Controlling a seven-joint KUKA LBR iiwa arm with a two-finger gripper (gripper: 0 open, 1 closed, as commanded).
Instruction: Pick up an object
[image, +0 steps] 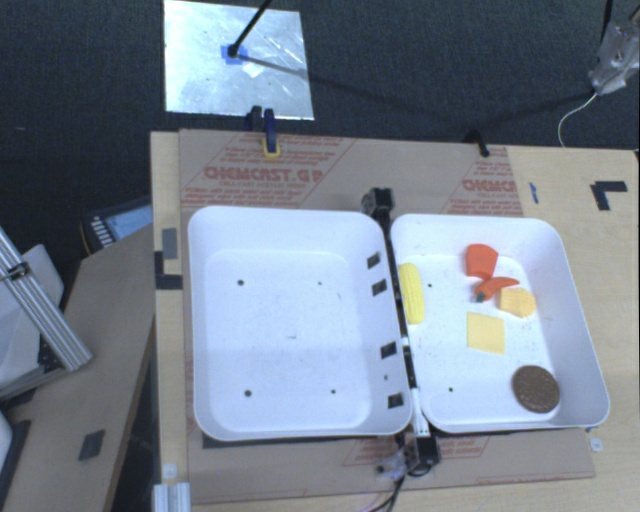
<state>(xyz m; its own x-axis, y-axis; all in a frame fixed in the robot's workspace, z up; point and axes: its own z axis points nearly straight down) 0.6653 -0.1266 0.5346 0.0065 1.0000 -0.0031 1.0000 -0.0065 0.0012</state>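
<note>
The right bin (575, 300) holds several small objects. A yellow corn cob (410, 292) lies along its left wall. An orange-red piece (480, 260) sits at the back, with a small orange carrot-like piece (493, 288) just in front of it. An orange-yellow block (518, 302) rests to the right of the carrot-like piece. Near the bin's middle lies a flat yellow square (487, 332). A brown round disc (536, 388) sits in the front right corner.
The left bin (200, 330) adjoins the right one along a black-clipped divider (392, 300). Both rest on a cardboard sheet (330, 170). A shiny metal plate (238, 58) lies on the dark floor behind. A cable (590, 95) hangs at the top right.
</note>
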